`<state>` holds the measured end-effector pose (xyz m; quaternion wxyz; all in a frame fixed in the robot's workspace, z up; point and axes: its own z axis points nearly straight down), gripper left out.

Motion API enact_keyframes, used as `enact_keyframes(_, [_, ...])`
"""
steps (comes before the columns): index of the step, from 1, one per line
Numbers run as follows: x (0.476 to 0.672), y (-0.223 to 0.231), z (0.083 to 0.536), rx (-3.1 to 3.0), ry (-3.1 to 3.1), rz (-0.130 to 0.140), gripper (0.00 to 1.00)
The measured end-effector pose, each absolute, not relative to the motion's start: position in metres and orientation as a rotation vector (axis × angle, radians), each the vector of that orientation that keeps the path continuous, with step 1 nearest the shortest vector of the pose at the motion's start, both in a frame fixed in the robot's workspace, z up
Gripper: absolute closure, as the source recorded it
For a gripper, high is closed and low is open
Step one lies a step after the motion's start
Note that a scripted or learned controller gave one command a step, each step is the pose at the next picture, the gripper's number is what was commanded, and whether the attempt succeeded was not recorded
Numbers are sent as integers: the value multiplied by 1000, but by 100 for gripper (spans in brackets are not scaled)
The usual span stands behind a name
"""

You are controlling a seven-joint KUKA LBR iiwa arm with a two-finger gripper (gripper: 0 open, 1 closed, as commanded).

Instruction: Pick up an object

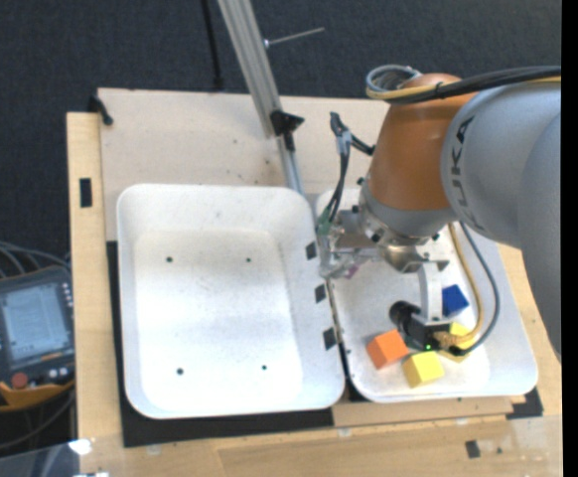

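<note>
The wooden bench point(170, 137) carries two shallow white bins side by side: the left bin point(219, 296) and the right bin point(498, 366). Their rims are touching in the middle.

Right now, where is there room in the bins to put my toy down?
The left bin has the bare floor, from rim to rim. The right bin is crowded: the orange block, yellow block and blue block sit near its front, with the arm hanging over them.
</note>
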<state>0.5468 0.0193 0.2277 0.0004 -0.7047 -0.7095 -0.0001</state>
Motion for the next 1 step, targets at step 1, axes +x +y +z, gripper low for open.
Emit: enact_keyframes(1, [540,66,226,-2211,-2228,-1,100])
